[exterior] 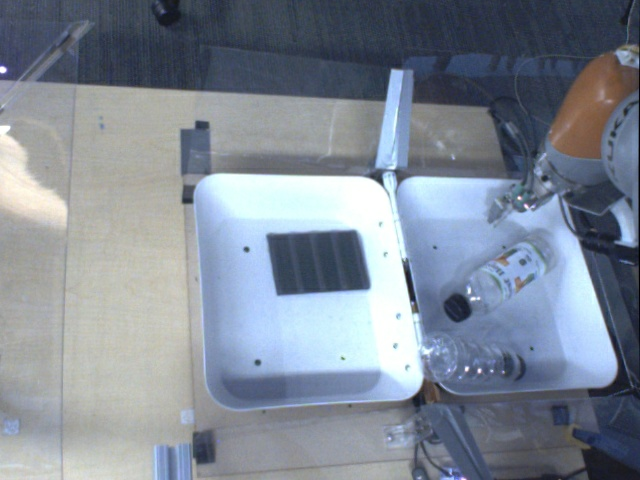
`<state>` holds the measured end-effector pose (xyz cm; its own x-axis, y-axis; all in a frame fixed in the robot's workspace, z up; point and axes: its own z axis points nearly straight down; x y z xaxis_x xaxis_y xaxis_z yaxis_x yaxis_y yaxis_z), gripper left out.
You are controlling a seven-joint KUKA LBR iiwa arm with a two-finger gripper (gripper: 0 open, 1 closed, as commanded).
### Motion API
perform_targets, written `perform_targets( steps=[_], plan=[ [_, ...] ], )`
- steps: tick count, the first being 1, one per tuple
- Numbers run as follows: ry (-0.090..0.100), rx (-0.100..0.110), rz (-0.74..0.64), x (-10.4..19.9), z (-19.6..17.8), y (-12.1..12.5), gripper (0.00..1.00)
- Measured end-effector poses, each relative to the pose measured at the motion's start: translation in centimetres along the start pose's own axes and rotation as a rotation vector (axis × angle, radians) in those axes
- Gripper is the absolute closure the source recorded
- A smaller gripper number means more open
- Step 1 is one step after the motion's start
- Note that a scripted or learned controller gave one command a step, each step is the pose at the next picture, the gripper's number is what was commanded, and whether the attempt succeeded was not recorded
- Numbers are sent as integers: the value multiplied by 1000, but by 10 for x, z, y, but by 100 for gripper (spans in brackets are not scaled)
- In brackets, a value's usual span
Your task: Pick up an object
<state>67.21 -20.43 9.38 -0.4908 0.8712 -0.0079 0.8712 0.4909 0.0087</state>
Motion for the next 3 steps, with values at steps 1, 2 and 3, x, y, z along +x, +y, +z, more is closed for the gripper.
perform_targets(
  steps=[1, 2, 3],
  plan=[
    [30, 19, -4, 9, 5, -1, 0],
    [0, 0, 42, 50, 3, -91, 0],
    [-6, -10, 41, 49, -10, -87, 100]
  ],
)
